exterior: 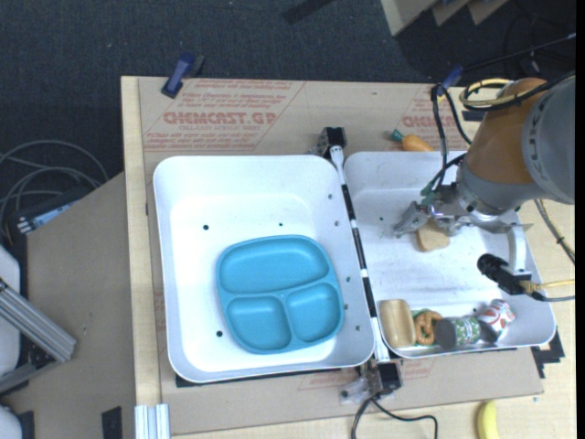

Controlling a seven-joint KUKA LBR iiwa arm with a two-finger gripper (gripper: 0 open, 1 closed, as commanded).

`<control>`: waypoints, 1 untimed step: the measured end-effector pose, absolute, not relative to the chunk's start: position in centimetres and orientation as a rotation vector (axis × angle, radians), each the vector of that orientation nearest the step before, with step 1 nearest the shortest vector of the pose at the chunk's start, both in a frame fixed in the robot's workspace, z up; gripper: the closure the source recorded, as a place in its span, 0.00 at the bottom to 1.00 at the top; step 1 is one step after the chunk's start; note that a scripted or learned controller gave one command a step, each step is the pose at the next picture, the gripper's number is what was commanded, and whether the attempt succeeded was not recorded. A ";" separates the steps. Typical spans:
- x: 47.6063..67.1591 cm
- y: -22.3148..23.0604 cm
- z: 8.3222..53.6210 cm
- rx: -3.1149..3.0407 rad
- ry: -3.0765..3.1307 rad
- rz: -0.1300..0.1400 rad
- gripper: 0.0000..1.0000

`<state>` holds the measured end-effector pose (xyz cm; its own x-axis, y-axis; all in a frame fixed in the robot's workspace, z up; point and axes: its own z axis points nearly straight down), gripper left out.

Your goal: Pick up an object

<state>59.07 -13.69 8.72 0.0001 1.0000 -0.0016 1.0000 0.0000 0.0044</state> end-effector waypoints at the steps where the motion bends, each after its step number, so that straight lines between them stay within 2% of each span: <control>1: 59.2 -13.7 9.8 2.215 2.215 0.007 1.00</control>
<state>59.21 -13.72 9.84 -0.0002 1.0000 -0.0035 1.0000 0.0002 0.0098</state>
